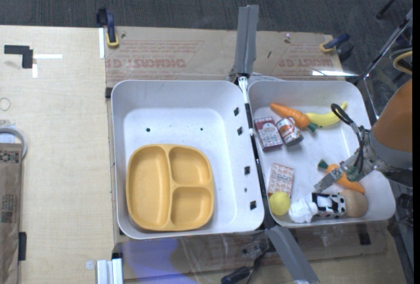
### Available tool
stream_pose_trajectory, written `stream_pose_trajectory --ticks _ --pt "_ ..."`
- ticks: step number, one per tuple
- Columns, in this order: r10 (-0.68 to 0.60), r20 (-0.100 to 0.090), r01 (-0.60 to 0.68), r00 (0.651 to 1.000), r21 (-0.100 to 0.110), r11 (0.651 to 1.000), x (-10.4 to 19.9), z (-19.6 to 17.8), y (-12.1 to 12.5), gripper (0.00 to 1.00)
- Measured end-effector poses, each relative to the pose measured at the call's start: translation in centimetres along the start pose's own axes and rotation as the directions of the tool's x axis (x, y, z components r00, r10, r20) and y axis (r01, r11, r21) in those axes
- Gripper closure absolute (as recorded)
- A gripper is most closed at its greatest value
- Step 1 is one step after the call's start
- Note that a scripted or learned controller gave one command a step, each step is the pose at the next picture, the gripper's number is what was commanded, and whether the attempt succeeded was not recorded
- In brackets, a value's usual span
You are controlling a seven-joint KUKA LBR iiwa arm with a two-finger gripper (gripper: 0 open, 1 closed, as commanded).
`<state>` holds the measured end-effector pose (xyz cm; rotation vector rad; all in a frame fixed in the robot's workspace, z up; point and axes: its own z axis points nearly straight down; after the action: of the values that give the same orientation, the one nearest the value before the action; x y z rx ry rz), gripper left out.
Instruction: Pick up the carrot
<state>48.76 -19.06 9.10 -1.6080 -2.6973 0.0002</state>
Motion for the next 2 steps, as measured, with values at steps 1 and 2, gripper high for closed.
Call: stream_pose_trajectory --ticks 1,2 --pt "0.002 0.001 -0.002 1.0 -0.001 1.0 -0.1 -0.9 0.1 1.0" --pt "0.055 0.001 -0.055 0.998 0.0 0.998 -1.7 0.0 5.8 1.0"
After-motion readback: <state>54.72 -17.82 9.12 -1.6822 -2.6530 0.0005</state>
